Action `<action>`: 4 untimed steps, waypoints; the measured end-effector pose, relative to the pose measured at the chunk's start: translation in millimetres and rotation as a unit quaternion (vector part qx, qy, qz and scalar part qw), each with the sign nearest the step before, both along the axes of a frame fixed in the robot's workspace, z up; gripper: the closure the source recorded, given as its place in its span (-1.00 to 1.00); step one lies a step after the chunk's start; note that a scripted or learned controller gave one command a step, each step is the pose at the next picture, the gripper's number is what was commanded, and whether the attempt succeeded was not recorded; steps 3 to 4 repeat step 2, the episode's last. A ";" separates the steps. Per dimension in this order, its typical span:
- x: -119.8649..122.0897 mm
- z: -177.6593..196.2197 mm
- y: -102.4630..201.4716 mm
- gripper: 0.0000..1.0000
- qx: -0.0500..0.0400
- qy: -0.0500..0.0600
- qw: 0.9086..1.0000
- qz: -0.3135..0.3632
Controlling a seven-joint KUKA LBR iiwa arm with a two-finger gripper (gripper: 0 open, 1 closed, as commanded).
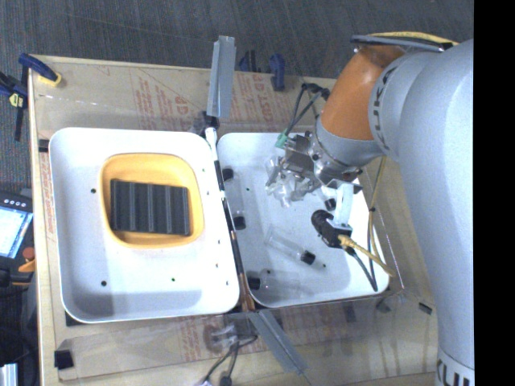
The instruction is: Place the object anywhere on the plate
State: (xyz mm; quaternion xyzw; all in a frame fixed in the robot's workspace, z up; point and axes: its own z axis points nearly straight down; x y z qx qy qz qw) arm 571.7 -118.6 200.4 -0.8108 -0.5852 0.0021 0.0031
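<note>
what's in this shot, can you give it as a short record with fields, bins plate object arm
left bin: white, holds the plate
plate: yellow-rimmed, rounded square, with a dark ribbed insert at its middle
right bin: white, holds the object and the gripper
object: small, clear, with a dark tip, lying on the bin floor; hard to identify
gripper: low over the upper part of the right bin, apart from the object
arm: grey with orange band, reaching in from the right
task state: object not yet on the plate

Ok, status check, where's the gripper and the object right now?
Gripper over right bin. Small clear object lying in bin. Yellow plate in left bin.
</note>
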 end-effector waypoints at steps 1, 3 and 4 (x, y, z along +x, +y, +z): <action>20.9 -9.3 72.3 1.00 0.000 -0.001 0.997 0.080; 21.0 -9.3 72.1 -1.00 0.000 -0.001 0.997 0.080; 21.0 -9.3 72.1 -1.00 0.000 -0.001 0.997 0.080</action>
